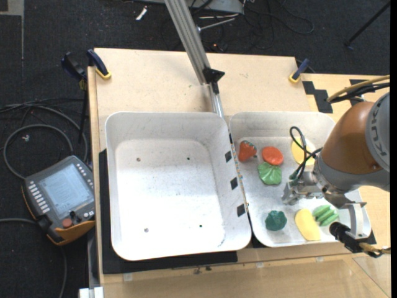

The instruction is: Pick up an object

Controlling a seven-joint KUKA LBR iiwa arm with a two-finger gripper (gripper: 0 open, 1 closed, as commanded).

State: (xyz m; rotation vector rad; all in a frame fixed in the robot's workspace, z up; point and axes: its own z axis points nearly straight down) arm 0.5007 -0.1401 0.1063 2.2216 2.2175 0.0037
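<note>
The right bin [257,124] holds several small objects. A red-orange piece [247,149], an orange piece [272,155] and a light green piece [270,174] lie near its middle. Toward the front are a dark green lump [275,220], a yellow piece [307,224] and a ridged green piece [325,215]. Another yellow object [299,152] is partly hidden behind the arm and a black cable. My gripper [296,191] hangs low in the right bin, just right of the light green piece and above the yellow piece. Nothing is visibly held.
The left bin [118,129] sits beside the right one, sharing a raised middle wall [236,179]. A slanted metal pole [189,36] rises at the back. Yellow clamps [102,73] [296,75] mark the bench's rear corners. A teach pendant [59,194] lies off the bench at left.
</note>
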